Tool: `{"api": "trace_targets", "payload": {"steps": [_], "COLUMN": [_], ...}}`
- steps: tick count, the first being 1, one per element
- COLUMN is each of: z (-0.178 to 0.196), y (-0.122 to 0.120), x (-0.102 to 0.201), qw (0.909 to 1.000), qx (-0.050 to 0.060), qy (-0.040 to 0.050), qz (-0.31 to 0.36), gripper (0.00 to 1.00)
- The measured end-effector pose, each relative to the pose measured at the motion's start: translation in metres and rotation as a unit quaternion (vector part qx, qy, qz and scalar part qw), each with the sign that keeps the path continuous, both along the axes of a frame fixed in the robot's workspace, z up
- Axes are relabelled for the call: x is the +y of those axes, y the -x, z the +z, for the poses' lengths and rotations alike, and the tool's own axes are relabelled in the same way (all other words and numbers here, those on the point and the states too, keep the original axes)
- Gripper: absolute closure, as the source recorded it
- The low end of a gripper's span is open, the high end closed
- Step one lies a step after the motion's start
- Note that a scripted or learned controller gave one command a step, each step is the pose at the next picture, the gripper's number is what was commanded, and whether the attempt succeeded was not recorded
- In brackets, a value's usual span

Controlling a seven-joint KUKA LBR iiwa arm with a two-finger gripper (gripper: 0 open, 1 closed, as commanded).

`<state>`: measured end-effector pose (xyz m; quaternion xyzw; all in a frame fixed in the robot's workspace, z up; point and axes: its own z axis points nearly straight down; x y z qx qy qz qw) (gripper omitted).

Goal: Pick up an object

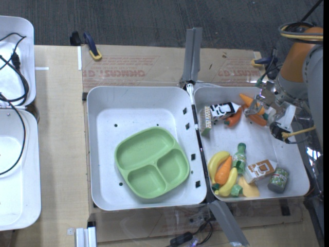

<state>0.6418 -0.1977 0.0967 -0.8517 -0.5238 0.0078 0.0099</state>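
Observation:
The right bin (pixel 293 153) holds the loose objects. A black-and-white carton (pixel 224 109) and a carrot (pixel 235 118) lie near its back, with a striped box (pixel 205 117) against the left wall. At the front lie a banana (pixel 220 161), a green bottle (pixel 239 157), an orange-and-white carton (pixel 260 170) and a grey-green can (pixel 278 180). My gripper (pixel 260 107) hangs low over the bin's back right part, right above an orange piece (pixel 258 119). Whether it touches that piece is hidden by the wrist.
The left bin (pixel 103 138) bears a green divided plate (pixel 151 162). A metal divider post (pixel 192 55) rises between the bins at the back. The arm (pixel 300 60) and its cables crowd the right bin's right wall. White tubs (pixel 15 138) stand at the far left.

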Motion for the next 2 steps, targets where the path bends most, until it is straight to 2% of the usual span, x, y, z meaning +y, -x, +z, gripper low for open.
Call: {"api": "trace_targets", "payload": {"steps": [1,2], "z": [0.1253,0.1334], "y": [-0.0174,-0.0174], "x": [0.0451,0.0451], "qw": [0.9966,0.9968], "qx": [-0.011,-0.010], "qy": [0.0061,0.0072], "qz": [-0.081,-0.079], "gripper": [1.00,1.00]}}
